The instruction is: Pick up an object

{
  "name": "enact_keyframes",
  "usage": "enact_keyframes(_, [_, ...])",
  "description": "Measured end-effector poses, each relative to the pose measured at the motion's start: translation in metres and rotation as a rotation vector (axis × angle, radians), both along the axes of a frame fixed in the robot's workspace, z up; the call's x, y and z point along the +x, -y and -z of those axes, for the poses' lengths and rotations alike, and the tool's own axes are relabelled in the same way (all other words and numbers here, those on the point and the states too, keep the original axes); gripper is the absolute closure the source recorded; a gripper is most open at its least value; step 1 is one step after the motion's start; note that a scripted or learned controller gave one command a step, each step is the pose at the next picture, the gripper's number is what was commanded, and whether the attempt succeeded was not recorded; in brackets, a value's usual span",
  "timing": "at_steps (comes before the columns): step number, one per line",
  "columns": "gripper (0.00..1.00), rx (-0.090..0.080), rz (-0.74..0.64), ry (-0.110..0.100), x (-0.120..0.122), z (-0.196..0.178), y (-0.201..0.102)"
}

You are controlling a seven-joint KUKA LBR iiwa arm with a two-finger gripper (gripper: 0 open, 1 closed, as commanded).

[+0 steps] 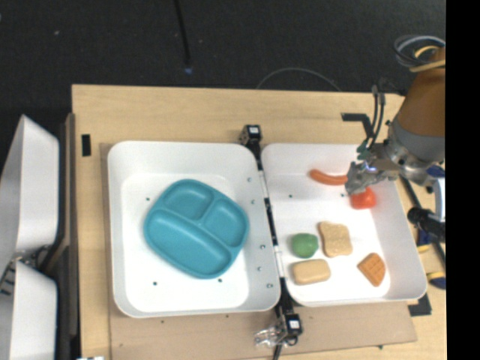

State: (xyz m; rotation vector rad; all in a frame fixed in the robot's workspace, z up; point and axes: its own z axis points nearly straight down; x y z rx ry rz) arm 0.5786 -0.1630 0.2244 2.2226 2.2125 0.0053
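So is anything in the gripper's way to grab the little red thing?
Nothing visible is in the way. The gripper sits right above the red piece in the right bin. The orange carrot-like piece lies just beside it, to the camera's left.

A KUKA iiwa arm (420,122) in close view: a broad orange band wraps the rounded link above the wrist, with a grey collar beneath it and a pale ring-shaped part at the top. The small two-finger gripper (361,177) is metallic grey with dark fittings. A thin dark cable (373,118) runs alongside the wrist, next to a black bracket.
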Motion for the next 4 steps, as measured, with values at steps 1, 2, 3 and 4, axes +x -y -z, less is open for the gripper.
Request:
enact_keyframes(1, [1.00, 0.000, -0.008, 0.001, 0.002, -0.053, 0.001])
enact_keyframes(2, [1.00, 0.002, -0.013, -0.003, 0.010, -0.053, -0.059])
enact_keyframes(3, [1.00, 0.000, -0.010, -0.006, 0.014, -0.035, -0.110])
enact_keyframes(4, [1.00, 0.002, -0.011, -0.004, 0.017, -0.036, -0.154])
